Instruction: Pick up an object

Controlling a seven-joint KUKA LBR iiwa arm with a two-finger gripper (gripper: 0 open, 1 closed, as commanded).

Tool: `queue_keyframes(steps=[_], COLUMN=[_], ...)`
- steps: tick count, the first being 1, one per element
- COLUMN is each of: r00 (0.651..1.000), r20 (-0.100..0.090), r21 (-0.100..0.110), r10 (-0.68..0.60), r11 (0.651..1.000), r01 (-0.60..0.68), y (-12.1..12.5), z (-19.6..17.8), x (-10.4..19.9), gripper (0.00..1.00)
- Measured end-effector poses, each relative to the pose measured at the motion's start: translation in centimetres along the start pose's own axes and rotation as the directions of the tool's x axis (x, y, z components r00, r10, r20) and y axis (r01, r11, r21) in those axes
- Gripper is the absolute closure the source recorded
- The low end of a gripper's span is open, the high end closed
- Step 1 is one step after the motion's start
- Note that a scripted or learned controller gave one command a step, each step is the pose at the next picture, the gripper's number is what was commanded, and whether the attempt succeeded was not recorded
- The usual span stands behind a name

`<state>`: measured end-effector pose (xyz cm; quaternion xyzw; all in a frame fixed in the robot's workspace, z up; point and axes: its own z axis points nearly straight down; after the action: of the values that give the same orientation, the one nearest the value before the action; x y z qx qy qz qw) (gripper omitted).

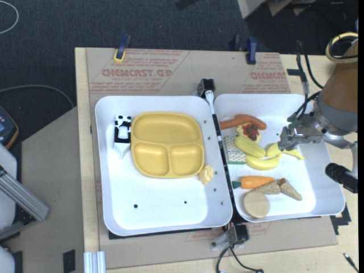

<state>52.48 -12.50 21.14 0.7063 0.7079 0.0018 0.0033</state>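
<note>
Partly hidden at right of frame, the gripper point(289, 143) hovers over the banana point(263, 161); whether it grips is unclear. Nearby lie a carrot point(256, 181) and sausage point(243, 121) in the right bin point(324, 201).

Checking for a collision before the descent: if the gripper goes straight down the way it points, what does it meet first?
Probably the banana: the gripper sits above its right end in the right bin. Height is hard to judge from this slanted view.

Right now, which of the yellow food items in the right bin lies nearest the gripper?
The banana: its right end lies just under the gripper. The corn cob lies further left, beyond the banana, toward the bin divider.
</note>
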Motion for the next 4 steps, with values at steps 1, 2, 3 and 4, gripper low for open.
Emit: queue_keyframes(steps=[1, 2, 3, 4], r00=[1.0, 1.0, 1.0, 1.0], r20=[-0.001, -0.006, -0.005, -0.003], r21=[0.003, 0.009, 0.011, 0.01], r10=[0.001, -0.003, -0.003, 0.002], r11=[1.0, 1.0, 1.0, 1.0], r01=[-0.001, 0.003, 0.003, -0.002], y=[0.1, -1.5, -1.5, -1.7], z=[-1.4, -2.2, -0.4, -0.4], x=[0.0, 5.2, 9.8, 9.5], gripper=[1.0, 1.0, 1.0, 1.0])
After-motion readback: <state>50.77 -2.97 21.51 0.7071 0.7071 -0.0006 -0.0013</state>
